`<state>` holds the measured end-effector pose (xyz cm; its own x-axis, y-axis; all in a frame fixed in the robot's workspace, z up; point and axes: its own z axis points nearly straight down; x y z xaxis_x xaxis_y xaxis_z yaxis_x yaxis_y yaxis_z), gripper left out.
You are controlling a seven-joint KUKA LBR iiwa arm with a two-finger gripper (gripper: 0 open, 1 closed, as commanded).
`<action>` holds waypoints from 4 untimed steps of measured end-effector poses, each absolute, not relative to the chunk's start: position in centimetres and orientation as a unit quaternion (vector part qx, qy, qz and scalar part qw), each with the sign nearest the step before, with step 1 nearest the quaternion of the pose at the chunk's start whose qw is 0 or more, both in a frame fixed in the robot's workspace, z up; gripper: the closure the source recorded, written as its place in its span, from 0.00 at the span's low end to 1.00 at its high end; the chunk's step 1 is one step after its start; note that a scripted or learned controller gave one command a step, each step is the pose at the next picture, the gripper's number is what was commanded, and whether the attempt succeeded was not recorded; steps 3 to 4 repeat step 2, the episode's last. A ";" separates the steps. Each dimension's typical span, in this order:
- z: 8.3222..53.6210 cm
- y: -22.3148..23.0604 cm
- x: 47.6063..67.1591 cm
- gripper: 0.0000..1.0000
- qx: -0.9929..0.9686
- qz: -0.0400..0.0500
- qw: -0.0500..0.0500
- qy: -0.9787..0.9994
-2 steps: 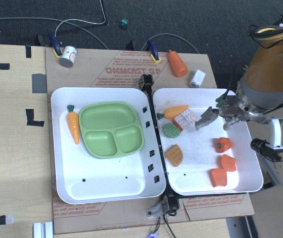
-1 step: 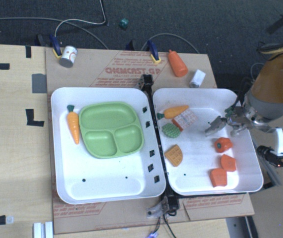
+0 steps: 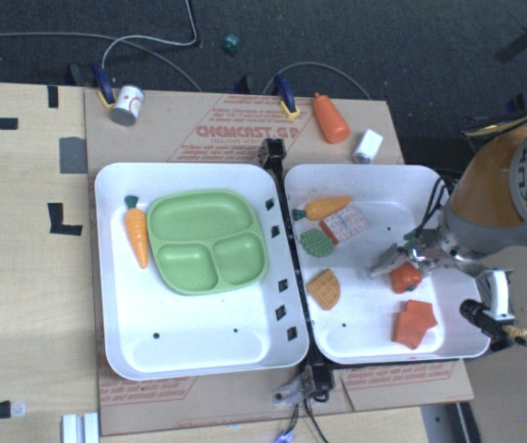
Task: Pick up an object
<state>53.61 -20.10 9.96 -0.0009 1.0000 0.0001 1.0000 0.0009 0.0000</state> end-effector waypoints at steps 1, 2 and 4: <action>10.8 -20.0 53.6 1.00 -0.707 0.000 0.001 -0.708; 14.4 -11.0 54.4 1.00 -0.706 0.000 0.001 -0.708; 14.4 -11.0 54.4 1.00 -0.706 0.000 0.001 -0.708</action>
